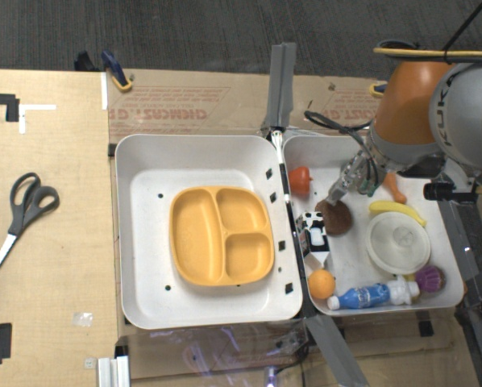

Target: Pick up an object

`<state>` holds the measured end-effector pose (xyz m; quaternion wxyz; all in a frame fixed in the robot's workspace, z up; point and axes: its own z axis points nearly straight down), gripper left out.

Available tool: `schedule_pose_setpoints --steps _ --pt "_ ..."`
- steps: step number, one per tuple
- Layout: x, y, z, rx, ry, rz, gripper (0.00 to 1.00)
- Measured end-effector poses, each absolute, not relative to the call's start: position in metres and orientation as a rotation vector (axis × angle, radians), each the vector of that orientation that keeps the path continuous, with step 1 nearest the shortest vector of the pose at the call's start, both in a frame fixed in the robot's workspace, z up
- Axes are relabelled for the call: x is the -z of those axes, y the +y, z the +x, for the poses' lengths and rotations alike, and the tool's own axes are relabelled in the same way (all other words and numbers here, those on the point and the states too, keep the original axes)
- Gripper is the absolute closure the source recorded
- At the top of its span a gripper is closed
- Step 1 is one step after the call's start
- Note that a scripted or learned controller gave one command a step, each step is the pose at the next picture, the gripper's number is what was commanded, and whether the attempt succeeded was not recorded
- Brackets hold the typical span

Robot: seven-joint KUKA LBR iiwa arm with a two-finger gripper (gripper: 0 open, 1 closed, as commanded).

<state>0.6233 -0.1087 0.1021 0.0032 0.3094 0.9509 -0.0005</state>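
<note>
The grey arm with its orange band (434,111) runs off the right edge, so its base is cut off. It covers the right white bin's far corner (362,139) and most of a slim orange carrot-like piece (396,188). The gripper's fingertips (338,193) blur against a dark brown rounded object (335,217).

A robotics lab bench, set up for picking tests.

The industrial arm (434,111) with its orange band stands over two white bins (136,240) fixed side by side on a plywood bench (47,297). Cardboard (193,107) is laid under the bins, scissors (19,212) lie on the wood, a clamp (116,69) holds the board edge, and the floor is dark carpet (184,14).
</note>
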Motion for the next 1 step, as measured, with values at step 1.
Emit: schedule_pose_setpoints --steps 1 --pt "-0.2460 -0.0604 0.6079 0.002 2.971 1.019 1.00"
